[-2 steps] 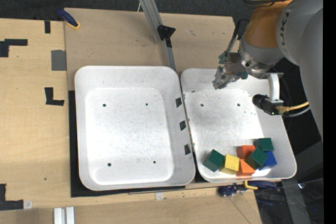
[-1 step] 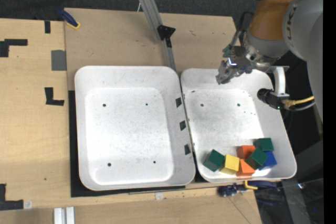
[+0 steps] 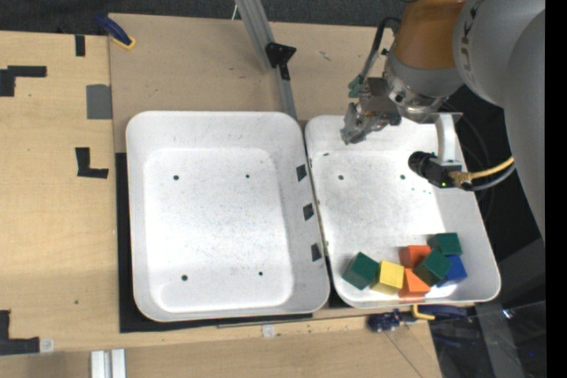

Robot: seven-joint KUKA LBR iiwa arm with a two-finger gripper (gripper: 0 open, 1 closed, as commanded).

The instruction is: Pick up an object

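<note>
Several small blocks lie bunched in the near right corner of the right bin (image 3: 372, 190): a dark green block (image 3: 361, 270), a yellow one (image 3: 390, 276), orange ones (image 3: 413, 259), a green one (image 3: 445, 243) and a blue one (image 3: 455, 269). My gripper (image 3: 356, 128) hangs over the far left corner of that bin, well away from the blocks, with nothing seen between its fingers. The fingers look close together.
The left bin (image 3: 217, 208) sits beside the right one. A slanted metal pole (image 3: 252, 0) with a black clamp rises behind the bins. A black cable connector (image 3: 430, 165) hangs over the right bin's right side. Black tape marks dot the bench at left.
</note>
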